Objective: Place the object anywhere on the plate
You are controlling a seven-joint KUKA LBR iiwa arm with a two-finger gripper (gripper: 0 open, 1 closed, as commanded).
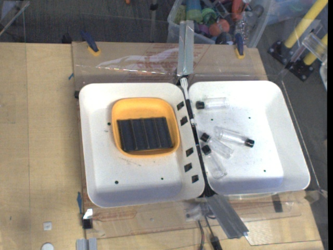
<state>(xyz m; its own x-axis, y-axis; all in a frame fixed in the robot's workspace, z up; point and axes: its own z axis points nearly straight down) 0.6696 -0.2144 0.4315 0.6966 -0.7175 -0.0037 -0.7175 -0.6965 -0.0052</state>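
Note:
An orange square plate [125, 111] sits in the left white bin [99, 165]. A flat black ribbed object [144, 134] lies on the plate, covering most of its middle. In the right white bin [270, 160] lie several clear plastic vials with black caps: one near the top left [210, 103], one in the middle [234, 138], and others near the divider [213, 152].
A grey divider strip with black tabs [188, 139] runs between the two bins. A metal bar [185, 48] stands behind them. A clear tub of coloured toys [218, 7] sits at the back. Blue clamps [92, 47] hold the bench sheet.

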